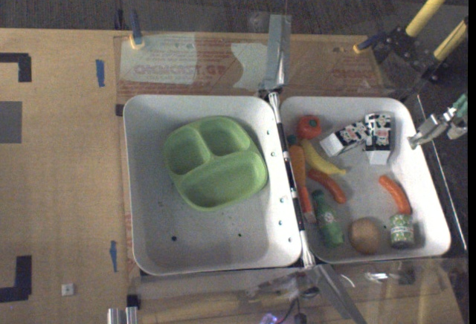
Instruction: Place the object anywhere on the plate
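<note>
Bins first: the left bin (pixel 137 166) is carrying the green plate (pixel 216 163), which is lying flat and bare, three compartments up. The right bin (pixel 428 189) is sitting just right of the plate's bin, the two rims touching.

Everything loose is lying right of the plate, across the divide. I am listing it large to small:
- two cow-print cartons (pixel 378 133), farthest from the plate, leaning together
- carrot (pixel 299 170), nearest the plate, along the shared wall
- banana (pixel 321 159) and red pepper (pixel 327 185), just beyond the carrot
- green bottle (pixel 327 220), brown potato (pixel 364 235), tomato (pixel 309 126), small can (pixel 401 229)

Nothing is sitting on the plate, so the object is waiting somewhere in that clutter; I cannot tell which piece is meant.

My gripper (pixel 425 137) is hanging well right of the plate, over the far rim of the right bin beside the cartons. Whether it is parted or closed I cannot tell at this size, and I am seeing nothing carried in it.

Judging the step as the pick. I am favouring a piece standing apart from its neighbours, such as the potato or the can. I am planning to come straight down, close across the narrow axis, lift above both rims, then cross to the plate's widest compartment.
</note>
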